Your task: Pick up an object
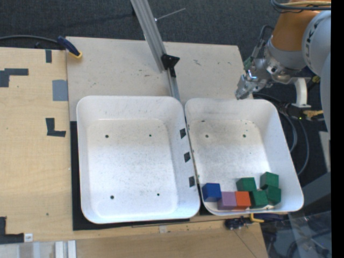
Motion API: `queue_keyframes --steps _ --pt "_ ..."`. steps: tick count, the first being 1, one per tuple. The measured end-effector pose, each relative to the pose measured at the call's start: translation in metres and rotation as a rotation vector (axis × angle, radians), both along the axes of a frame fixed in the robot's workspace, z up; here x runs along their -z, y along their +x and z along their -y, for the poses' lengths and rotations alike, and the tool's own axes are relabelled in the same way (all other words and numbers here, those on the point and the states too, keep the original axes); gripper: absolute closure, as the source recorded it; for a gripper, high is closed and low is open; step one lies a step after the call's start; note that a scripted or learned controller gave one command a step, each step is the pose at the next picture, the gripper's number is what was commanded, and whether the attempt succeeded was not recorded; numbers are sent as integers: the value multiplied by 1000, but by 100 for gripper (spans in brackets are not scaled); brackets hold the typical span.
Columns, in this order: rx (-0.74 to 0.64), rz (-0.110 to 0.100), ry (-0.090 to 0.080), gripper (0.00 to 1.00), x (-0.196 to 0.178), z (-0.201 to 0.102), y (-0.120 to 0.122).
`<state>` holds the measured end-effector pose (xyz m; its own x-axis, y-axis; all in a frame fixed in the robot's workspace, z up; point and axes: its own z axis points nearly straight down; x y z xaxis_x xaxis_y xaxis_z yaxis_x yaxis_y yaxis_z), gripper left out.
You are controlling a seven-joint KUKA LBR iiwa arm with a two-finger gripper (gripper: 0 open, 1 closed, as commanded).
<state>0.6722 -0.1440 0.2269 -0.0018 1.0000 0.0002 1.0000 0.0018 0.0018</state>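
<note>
Above right bin's [279, 122] rim (far corner) hovers pincer [244, 88].

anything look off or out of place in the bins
Nothing is spilled or damaged. The blocks, blue, purple, orange and several green, are all crowded into the near corner of the right bin, some touching.

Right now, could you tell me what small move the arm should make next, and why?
Probably swing the gripper toward the near end of the right bin: it hangs above the far rim, while the blocks, including the blue block, cluster against the near wall.
</note>
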Motion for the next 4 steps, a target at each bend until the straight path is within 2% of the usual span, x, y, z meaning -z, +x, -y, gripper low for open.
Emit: queue_keyframes --steps 1,4 --pt "-2 -5 1 100 10 -49 -26" --pt "-6 -5 1 100 0 -218 -93"
